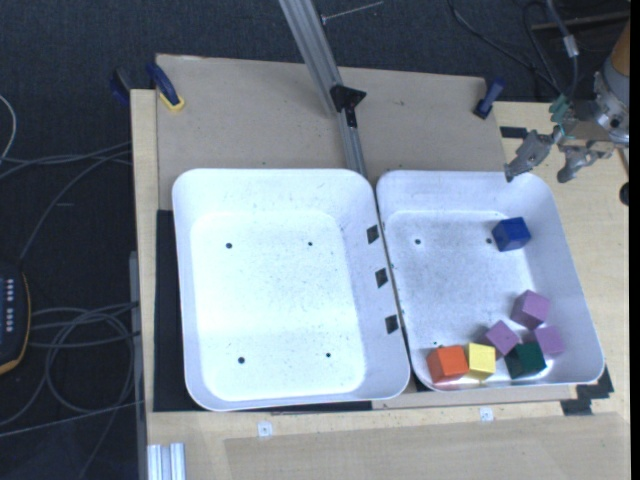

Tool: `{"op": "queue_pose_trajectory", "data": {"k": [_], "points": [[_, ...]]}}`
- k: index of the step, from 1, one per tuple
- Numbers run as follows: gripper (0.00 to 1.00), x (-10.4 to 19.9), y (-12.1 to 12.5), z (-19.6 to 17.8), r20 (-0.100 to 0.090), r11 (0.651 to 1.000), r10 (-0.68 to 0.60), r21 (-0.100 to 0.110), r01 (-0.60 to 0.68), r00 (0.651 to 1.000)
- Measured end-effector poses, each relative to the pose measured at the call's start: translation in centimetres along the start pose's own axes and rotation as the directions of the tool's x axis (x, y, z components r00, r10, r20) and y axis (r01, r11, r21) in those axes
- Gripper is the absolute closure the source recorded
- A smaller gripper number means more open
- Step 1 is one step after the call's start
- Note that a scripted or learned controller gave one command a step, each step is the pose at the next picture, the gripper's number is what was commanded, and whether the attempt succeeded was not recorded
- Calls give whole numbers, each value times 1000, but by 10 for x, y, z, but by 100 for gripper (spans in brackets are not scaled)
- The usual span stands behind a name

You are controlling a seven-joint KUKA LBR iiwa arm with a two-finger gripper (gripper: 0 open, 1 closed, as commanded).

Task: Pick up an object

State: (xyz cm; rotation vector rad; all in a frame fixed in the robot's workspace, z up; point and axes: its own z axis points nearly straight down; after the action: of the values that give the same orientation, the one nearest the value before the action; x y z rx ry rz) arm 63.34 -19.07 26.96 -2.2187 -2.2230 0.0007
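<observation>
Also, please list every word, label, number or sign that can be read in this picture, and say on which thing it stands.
None can be read.
The small coloured cubes, such as the blue cube, have plain faces.
The two shallow white plastic bins carry only dark specks and dots.
The dark device at the left edge shows pale marks, too small to read.

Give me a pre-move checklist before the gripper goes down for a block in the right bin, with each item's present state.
1. Gripper open and holding nothing: ok, fingers spread with nothing between them.
2. Gripper above a target: not ok, it hangs over the right bin's far rim, not over a block.
3. Lone target available: ok, the blue block stands apart from the others.
4. Room around the clustered blocks: not ok, the orange block, yellow block and green block crowd the near corner.
5. Blue block's tilt: cannot tell.
</observation>
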Motion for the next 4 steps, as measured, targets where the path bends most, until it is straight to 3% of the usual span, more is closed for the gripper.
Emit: {"op": "queue_pose_trajectory", "data": {"k": [1,3,4], "points": [[0,0,0,0,1,1000,0,0,0,1000],[0,1,-5,104,-1,1000,1,5,-1,1000],[0,6,-4,157,6,1000,0,-7,0,1000]]}}
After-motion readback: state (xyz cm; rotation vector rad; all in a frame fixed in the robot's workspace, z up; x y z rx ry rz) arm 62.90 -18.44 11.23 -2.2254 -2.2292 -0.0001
